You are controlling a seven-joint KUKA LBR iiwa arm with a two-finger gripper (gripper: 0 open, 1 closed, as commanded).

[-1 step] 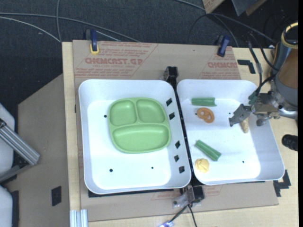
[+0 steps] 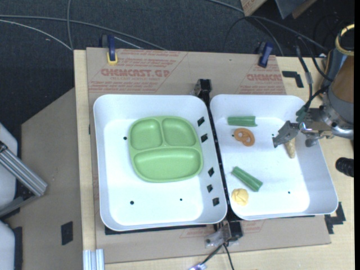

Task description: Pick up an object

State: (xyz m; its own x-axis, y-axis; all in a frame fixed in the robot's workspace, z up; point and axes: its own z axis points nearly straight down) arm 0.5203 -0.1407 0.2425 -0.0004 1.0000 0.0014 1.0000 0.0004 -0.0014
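The right bin (image 2: 315,198) holds several small items: a green bar (image 2: 242,120) at the back, a brown pretzel (image 2: 244,136) just in front of it, a green wedge (image 2: 247,179) nearer the front, and a yellow lump (image 2: 239,196) at the front left. A small tan piece (image 2: 290,149) lies toward the bin's right side. My gripper (image 2: 295,140) hangs over that right side, open, with its dark fingers (image 2: 280,139) spread. The tan piece sits right below the gap between them, and I cannot tell whether they touch it.
The left bin (image 2: 112,198) holds a green divided plate (image 2: 166,149). A black divider strip (image 2: 212,151) runs between the bins. Blue clamps (image 2: 112,48) (image 2: 265,53) grip the board's back edge. Cables trail behind, and the arm's body stands at the right.
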